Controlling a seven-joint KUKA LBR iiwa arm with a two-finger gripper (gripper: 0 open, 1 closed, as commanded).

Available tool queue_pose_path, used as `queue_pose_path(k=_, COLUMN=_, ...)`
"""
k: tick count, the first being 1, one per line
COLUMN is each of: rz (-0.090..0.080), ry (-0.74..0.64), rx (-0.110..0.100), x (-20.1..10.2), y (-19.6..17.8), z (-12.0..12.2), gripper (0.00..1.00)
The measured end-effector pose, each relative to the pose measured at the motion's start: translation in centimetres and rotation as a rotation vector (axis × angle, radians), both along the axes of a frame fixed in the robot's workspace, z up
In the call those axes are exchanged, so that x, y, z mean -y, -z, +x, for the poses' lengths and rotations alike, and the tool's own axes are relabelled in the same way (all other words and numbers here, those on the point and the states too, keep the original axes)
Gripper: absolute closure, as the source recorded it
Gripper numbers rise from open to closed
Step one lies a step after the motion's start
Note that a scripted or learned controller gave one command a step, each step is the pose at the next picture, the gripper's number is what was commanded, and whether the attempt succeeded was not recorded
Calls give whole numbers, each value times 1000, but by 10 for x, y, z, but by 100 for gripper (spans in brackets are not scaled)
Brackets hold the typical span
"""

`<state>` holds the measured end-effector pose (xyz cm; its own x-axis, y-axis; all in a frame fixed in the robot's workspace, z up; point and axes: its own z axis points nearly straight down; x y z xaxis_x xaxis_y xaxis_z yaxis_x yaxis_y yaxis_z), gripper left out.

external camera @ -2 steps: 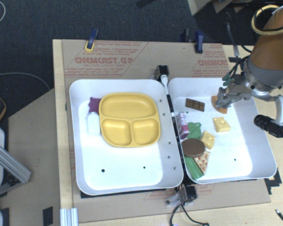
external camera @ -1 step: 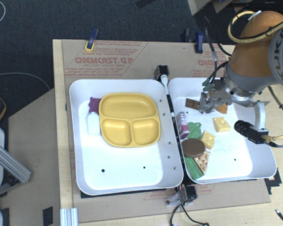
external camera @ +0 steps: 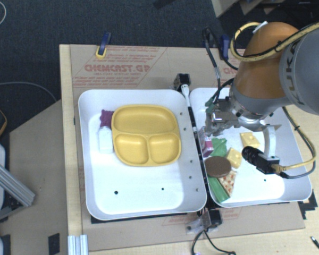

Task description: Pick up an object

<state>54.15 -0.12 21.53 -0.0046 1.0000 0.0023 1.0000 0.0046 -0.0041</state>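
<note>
Nothing lifted yet: my gripper [external camera: 217,122] hangs low over the right white bin's [external camera: 287,187] small food-shaped toys [external camera: 221,163], grip state untellable.

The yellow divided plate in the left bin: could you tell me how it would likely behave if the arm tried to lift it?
The yellow divided plate looks like rigid moulded plastic, so probably stiff and light. It is wide and glossy, so a narrow pincer would likely slip unless it pinched the rim. It lies flat, so it is unlikely to roll.
</note>
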Motion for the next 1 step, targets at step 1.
queue_pose_path(k=1, rz=-1, ry=2, rx=5, x=-18, y=-6, z=-1, gripper=100)
